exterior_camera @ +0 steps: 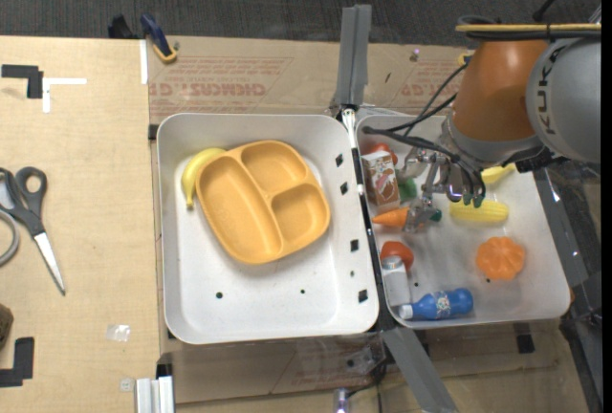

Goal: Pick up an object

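The end effector (pixel 427 206) hangs low in the right-hand shallow white bin (pixel 545 301), just beside a small orange carrot-shaped toy (pixel 389 218). Cluttered metal parts hide its opening, so I cannot tell whether it grips anything. A yellow corn-cob toy (pixel 480 210) lies just to its right. Nearer the camera lie a ridged orange ball-shaped toy (pixel 501 258) and a blue-and-white bottle (pixel 438 305) on its side. A red-and-white carton (pixel 382 176) rests against the bin's left wall. The left-hand white bin (pixel 191 301) carries an orange three-compartment plastic plate (pixel 260 201), with a yellow banana (pixel 196 169) touching its upper-left rim. Grey scissors (pixel 33 220) lie on the worktop (pixel 76 306).
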Controlling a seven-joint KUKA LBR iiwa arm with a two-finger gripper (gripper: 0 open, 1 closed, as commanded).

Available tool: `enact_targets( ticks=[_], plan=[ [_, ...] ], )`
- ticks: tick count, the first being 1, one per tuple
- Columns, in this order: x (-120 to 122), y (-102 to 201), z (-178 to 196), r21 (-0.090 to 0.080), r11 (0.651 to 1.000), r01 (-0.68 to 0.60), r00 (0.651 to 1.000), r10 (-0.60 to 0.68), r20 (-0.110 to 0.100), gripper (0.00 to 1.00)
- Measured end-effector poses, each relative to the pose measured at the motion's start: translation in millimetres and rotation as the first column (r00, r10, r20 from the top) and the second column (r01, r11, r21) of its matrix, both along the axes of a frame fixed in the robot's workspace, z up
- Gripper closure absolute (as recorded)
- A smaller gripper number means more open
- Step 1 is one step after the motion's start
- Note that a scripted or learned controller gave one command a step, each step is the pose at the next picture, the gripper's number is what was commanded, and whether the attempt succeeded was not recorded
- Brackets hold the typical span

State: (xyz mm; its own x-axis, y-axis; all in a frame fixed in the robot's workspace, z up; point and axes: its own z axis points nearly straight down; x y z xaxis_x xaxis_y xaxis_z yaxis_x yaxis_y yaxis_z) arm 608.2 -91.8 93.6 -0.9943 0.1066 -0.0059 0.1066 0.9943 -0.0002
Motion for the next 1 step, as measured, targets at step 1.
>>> enact_targets(
  ticks=[1],
  plan=[
    [41.6, -62.1, 1.4, -0.003, 0.975, -0.222, 0.975, 0.222, 0.003, 0.00]
  ],
)
